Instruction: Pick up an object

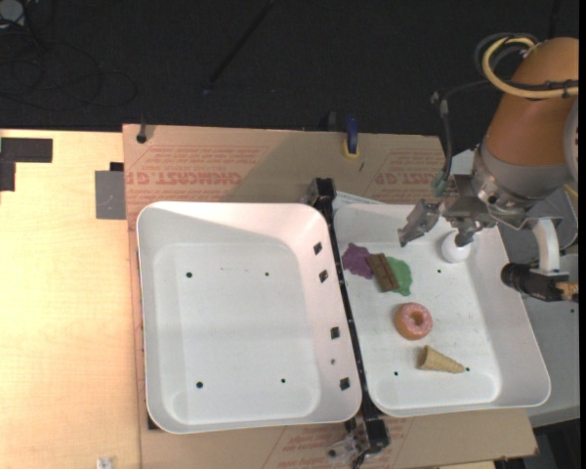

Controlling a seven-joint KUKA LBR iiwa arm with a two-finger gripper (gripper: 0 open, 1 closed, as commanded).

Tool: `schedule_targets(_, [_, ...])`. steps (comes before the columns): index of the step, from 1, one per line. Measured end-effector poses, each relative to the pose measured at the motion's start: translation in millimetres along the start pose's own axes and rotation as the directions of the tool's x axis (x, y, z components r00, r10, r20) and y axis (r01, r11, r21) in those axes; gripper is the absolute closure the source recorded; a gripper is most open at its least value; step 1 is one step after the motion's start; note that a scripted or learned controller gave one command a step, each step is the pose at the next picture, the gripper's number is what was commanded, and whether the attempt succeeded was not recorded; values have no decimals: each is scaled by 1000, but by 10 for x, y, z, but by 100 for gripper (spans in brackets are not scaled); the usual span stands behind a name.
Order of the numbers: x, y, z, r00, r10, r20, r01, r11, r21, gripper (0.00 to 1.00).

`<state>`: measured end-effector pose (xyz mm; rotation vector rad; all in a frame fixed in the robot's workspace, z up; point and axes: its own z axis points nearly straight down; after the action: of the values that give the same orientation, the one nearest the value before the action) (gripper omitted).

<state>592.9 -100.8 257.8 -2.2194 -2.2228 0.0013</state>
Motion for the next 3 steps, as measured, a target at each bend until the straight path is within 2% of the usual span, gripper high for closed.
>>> schedule_targets(1, [-25, -298, 1377, 1000, 1, -3, -1, 1000, 18, 0])
schedule_targets(2, [195, -1121, 1265, 1000, 5, -4, -5, 1000, 11, 0])
schedule_targets(3, [-370, -1121, 1717, 1000, 5, -2, -5, 1000, 3, 0])
